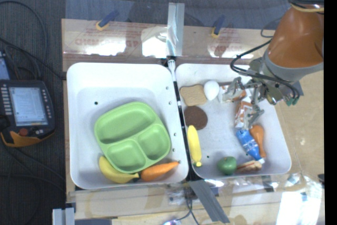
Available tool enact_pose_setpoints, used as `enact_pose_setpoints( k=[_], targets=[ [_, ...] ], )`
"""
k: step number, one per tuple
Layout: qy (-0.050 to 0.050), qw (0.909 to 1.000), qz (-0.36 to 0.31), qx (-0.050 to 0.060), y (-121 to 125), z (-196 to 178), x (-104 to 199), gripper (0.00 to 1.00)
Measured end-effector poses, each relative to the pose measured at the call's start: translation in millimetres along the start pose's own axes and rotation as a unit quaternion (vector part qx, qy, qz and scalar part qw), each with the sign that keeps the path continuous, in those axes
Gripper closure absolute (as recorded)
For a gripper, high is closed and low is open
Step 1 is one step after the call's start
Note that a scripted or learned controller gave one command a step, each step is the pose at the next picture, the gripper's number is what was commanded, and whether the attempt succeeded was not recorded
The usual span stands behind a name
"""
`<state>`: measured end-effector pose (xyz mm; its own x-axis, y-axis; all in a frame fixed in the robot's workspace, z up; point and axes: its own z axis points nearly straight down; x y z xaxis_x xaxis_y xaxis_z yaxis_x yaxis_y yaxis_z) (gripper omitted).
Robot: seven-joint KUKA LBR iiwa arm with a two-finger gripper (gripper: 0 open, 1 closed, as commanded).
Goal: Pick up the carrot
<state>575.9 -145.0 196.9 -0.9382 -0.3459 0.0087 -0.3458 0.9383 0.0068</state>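
The carrot (158, 170), orange and tapered, lies on its side at the front of the left bin (79, 113), just below the green divided plate (132, 136) and to the right of a banana (115, 172). My gripper (247, 96) hangs over the back of the right bin (281, 158), far to the right of the carrot. It sits low above an orange-and-white packet (243, 112). Nothing is seen held in it.
The right bin also holds a bread slice (192, 94), a white egg (211, 90), a brown cookie (195, 117), a yellow banana (194, 145), a green lime (227, 165), a blue packet (248, 145) and a small orange piece (258, 136). A pendant (25, 108) lies at the left.
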Motion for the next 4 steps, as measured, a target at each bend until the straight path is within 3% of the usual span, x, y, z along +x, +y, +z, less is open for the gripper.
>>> enact_pose_setpoints(
  k=[1,2,3,4],
  targets=[
    [-0.003,0.996,0.089,0.001,-40,88,61,0.0],
    [-0.01,0.9944,0.105,0.003,35,17,-26,0.0],
    [-0.004,0.999,0.045,0.003,53,48,47,0.0],
    [-0.006,0.999,0.044,0.005,53,37,45,1.0]
  ],
)
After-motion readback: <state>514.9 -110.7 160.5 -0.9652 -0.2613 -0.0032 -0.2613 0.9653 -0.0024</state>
